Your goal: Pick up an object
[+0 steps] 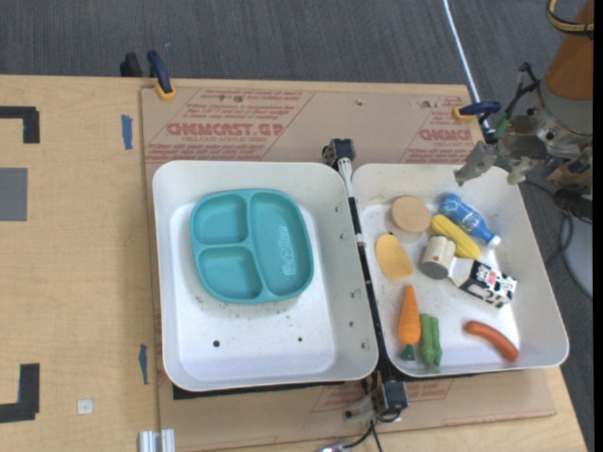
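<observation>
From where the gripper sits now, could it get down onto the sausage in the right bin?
Probably yes. The sausage lies alone near the bin's front right corner, apart from the cow toy, with nothing over it; the gripper hovers at the far rim.

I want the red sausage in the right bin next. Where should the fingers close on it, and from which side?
Grip the red sausage across its middle, coming straight down from above. It lies flat and slightly curved near the right bin front corner, apart from the other toys, so its narrow width suits the gripper, with fingers on either long side.

Toy foods scattered flat in right bin [537, 281]: carrot [408, 316], red sausage [492, 339], corn [455, 235], possibly a cookie [410, 214]
</observation>
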